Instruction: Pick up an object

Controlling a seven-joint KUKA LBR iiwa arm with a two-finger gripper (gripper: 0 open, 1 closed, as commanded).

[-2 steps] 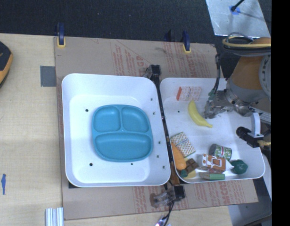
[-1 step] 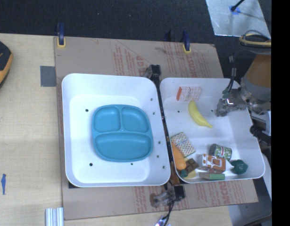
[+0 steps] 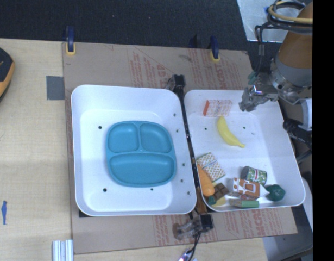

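Nothing lifted yet: my gripper [image 3: 248,105] hovers at the right bin's [image 3: 295,162] one o'clock corner; finger state, I cannot tell.

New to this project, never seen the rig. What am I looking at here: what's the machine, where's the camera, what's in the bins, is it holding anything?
One fixed camera looks down at a slant on a bench with two shallow white bins side by side. The grey robot arm with an orange band reaches in from the right; its two-finger pincer hangs over the right bin's upper right corner, with nothing visibly between its fingers. The left bin holds a blue plastic divided plate. The right bin holds a small white and red carton, a yellow toy banana, a checkered packet, an orange toy carrot, a green can and a few more small toy groceries bunched at its near edge. The job is to pick up one object.
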